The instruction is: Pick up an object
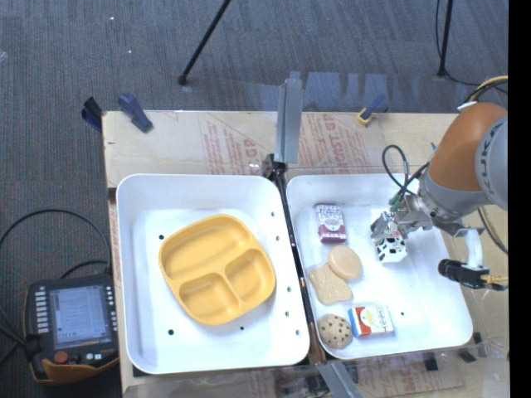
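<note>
My gripper hangs low over the right bin, near its middle right, on the grey arm with the orange band. Directly under it, touching or nearly touching, is a small black-and-white spotted object. To the left of the gripper lie a red and pink packet, a round tan biscuit and a toast-shaped slice. A chocolate-chip cookie and a small white, orange and blue carton lie at the bin's front.
The left bin holds a yellow divided plate. A grey upright post stands behind the seam between the bins. A black cable loops by the wrist. A teach pendant lies on the floor at left.
</note>
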Tool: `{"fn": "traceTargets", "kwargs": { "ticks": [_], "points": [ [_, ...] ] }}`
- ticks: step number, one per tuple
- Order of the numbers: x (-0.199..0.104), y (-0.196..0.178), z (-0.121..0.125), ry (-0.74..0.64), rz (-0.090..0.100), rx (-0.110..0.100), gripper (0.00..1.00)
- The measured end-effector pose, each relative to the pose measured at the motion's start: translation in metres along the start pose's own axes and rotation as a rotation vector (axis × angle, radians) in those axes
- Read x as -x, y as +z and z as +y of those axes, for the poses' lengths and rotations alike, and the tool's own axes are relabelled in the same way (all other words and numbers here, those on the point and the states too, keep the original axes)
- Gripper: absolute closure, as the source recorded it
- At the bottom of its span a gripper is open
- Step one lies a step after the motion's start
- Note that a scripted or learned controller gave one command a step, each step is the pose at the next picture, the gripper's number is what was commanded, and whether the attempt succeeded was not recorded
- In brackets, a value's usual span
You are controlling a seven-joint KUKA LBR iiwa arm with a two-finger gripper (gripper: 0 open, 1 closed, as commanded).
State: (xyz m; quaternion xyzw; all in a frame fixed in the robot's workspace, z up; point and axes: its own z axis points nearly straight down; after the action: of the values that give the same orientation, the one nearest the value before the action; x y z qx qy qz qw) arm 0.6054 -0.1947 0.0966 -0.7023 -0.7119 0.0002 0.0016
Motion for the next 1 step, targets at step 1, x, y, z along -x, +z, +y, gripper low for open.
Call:
{"fn": "traceTargets", "kwargs": {
  "ticks": [1],
  "points": [
    [-0.0443,-0.0808,-0.0083,-0.064,0.0,0.0,1.0]
  ]
}}
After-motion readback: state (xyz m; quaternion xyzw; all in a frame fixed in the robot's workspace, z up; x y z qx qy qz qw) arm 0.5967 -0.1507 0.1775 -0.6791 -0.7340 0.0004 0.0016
